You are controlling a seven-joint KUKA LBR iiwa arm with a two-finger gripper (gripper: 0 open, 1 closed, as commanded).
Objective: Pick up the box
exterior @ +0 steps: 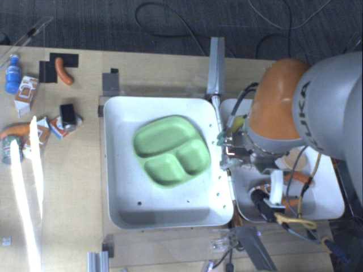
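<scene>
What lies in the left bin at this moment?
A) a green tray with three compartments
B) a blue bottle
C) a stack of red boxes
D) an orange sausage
A: a green divided tray with three compartments lies in the middle of the left bin, while the blue bottle and the orange sausage sit on the bench to the left of it.
</scene>
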